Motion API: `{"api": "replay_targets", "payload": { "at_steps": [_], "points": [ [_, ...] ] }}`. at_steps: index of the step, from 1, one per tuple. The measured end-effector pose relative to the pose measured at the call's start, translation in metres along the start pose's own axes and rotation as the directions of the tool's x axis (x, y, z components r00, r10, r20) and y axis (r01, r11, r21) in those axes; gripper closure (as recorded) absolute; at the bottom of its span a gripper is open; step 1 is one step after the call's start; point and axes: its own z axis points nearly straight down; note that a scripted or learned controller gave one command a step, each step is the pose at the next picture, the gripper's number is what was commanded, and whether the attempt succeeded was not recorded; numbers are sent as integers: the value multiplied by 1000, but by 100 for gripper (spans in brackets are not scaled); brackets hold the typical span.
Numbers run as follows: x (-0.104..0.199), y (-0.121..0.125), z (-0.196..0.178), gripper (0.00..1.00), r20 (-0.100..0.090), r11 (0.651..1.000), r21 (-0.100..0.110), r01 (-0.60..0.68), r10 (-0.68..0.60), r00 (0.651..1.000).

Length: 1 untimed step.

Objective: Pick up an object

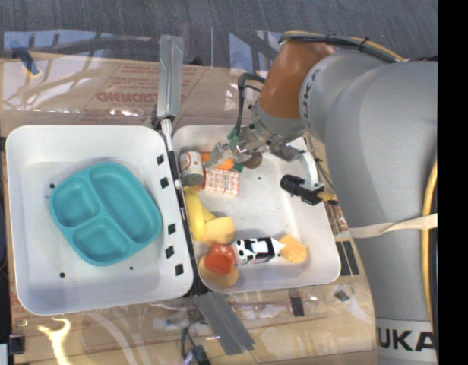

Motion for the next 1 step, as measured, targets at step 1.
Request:
{"api": "replay_targets", "payload": {
  "at_steps": [1],
  "points": [
    [-11, 0, 8, 0, -1, 972, -6, 236, -236, 972]
  ]
}}
